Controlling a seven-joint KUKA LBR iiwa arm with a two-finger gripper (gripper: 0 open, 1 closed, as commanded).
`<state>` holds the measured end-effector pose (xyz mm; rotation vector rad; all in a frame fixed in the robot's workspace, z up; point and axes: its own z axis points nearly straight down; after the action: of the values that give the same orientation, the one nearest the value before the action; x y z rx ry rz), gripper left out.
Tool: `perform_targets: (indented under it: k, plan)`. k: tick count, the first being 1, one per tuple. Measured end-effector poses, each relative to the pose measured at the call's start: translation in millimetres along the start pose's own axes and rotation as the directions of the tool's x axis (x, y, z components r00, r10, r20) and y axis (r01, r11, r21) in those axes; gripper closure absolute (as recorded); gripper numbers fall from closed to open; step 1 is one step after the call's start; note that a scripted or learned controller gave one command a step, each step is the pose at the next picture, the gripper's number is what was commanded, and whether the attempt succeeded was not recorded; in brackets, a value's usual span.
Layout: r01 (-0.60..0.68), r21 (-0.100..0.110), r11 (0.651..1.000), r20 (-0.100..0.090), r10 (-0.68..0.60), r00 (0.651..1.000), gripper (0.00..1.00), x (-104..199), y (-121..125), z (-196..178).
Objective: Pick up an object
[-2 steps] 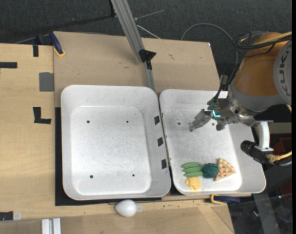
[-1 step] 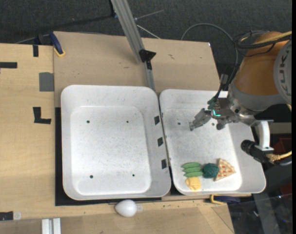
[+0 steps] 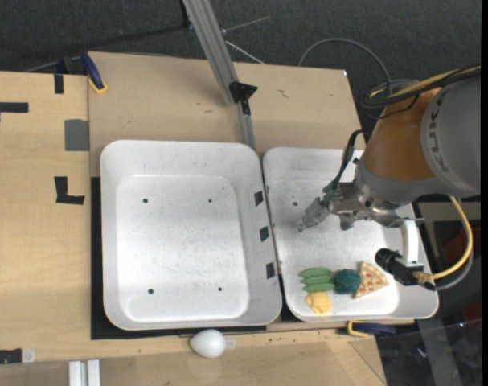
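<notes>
Wooden bench, two white bins: I judge the pick not yet begun, since my gripper (image 3: 320,213) hangs with fingers apart and holding nothing mid-right, while the toy food (image 3: 344,281) lies near the right bin's (image 3: 296,167) lower edge.

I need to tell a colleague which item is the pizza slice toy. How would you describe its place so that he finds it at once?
Look in the right bin, at the near corner under the arm. A short row of small toys lies there, and the pizza slice is the rightmost, beside the dark green broccoli. It is the only flat triangle, pale orange with red spots.
</notes>
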<state>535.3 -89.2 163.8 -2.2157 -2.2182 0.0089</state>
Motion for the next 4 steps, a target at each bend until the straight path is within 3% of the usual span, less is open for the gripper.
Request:
perform_targets:
  k: [2, 3, 4]
  plan:
    - [0.0, -0.006, 1.0, 0.002, 0.0, 1.0, 0.0, -2.5, -1.8, 76.3]
    - [0.001, -0.007, 1.0, 0.0, -0.001, 1.0, 1.0, -1.7, -1.6, 64.7]
    - [-0.001, -0.012, 1.0, 0.002, 0.001, 1.0, 1.0, -10.7, 1.4, 7.6]
